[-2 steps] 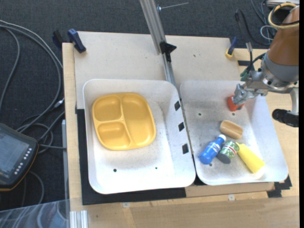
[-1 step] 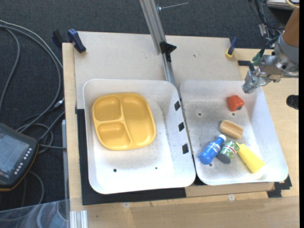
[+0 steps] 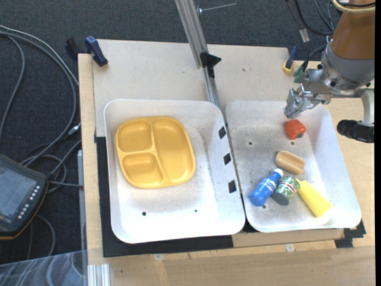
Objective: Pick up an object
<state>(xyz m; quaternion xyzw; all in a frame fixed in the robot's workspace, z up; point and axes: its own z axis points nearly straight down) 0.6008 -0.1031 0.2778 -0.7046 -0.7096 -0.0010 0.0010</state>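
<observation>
The right bin (image 3: 253, 154) holds several small objects. A red rounded piece (image 3: 294, 128) lies near its far edge. Below it are a tan bun-shaped block (image 3: 289, 161), a blue bottle (image 3: 266, 187), a green and white can (image 3: 287, 190) and a yellow bottle (image 3: 314, 198). My gripper (image 3: 296, 104) hangs over the bin's far edge, just above the red piece and slightly beyond it. Nothing shows in its grasp.
The left bin (image 3: 211, 177) bears a yellow divided plate (image 3: 155, 152). A metal pole (image 3: 193, 22) slants up from the gap between the bins. Blue clamps (image 3: 95, 49) sit at the bench's far corners. Cables lie left of the bench.
</observation>
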